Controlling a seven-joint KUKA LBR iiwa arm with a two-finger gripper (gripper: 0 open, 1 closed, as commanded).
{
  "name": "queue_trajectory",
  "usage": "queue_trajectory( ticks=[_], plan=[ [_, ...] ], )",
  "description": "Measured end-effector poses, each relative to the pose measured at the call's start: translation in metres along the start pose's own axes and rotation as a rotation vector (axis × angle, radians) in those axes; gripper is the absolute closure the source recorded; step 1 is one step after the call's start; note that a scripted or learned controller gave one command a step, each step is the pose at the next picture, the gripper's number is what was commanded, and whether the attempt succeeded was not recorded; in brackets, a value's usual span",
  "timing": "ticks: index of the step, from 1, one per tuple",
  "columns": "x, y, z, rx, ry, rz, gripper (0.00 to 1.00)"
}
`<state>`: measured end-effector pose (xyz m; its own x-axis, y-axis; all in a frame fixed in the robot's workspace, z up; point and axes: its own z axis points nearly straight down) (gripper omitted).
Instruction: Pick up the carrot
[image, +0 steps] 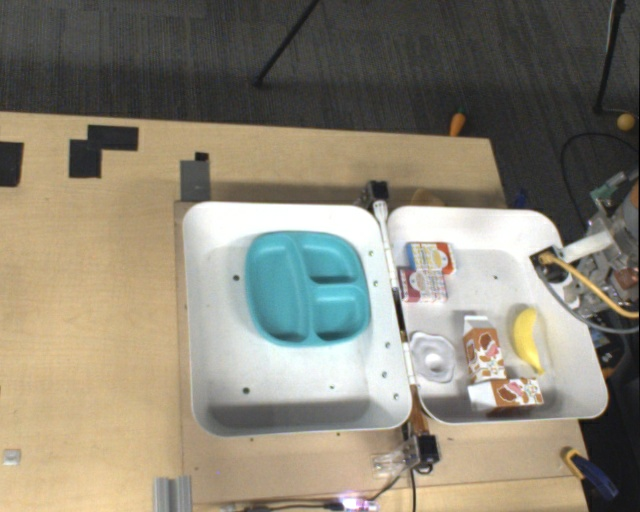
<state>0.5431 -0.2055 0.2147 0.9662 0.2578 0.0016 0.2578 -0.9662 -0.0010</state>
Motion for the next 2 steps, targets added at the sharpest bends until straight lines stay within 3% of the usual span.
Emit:
queue_trajectory(
  ticks=[1,2],
  plan=[
    [-0.036,-0.081,0.025,0.007,-0.005,-0.027,1.0],
    [-0.046,-0.01,-0.088,-0.005,0.005,0.052,1.0]
  ],
)
